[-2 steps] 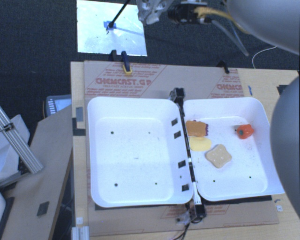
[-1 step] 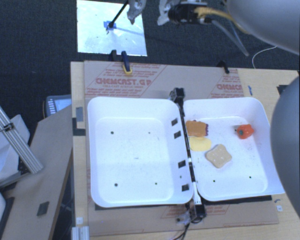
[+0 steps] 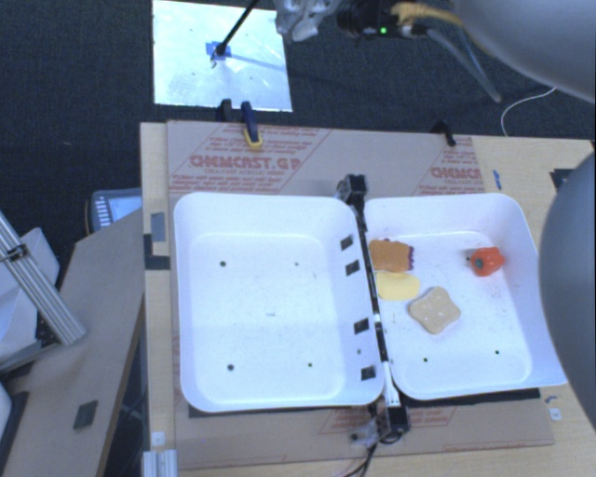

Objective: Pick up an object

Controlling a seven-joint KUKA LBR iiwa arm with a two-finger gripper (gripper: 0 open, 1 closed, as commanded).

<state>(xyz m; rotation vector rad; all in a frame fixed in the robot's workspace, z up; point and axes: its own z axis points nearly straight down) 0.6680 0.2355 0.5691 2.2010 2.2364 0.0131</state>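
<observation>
At the top edge of the camera view, beyond the far side of the bench, the gripper (image 3: 303,17) hung above the dark carpet (image 3: 74,84), just beside a silvery sheet (image 3: 222,56) that lay on the floor. It was cut off by the frame, and I could not tell whether it was spread or closed; nothing could be seen in it. Behind it ran a black wrist section with a green light, yellow and grey cables, and then the grey arm (image 3: 535,42), whose blurred bulk also rose along the right side.

The objects lay well apart from the gripper, all in the right bin (image 3: 523,233). An orange-brown piece (image 3: 389,255) with a purple edge sat near the bin's left wall, touching a flat yellow piece (image 3: 398,286) just below it. A tan toast-shaped piece (image 3: 434,310) lay just beside the yellow one, and a small red-orange object (image 3: 485,262) sat apart towards the right wall.

The left bin (image 3: 183,307) adjoined the right one, with black clips (image 3: 358,270) along the shared edge. Both stood on a cardboard sheet (image 3: 242,160) printed with red lettering, held by a yellow-and-blue clamp (image 3: 251,130) at its far edge. The wooden bench (image 3: 112,279) showed at left, beside an aluminium rail (image 3: 37,289), and a white cable (image 3: 521,107) curled on the carpet
</observation>
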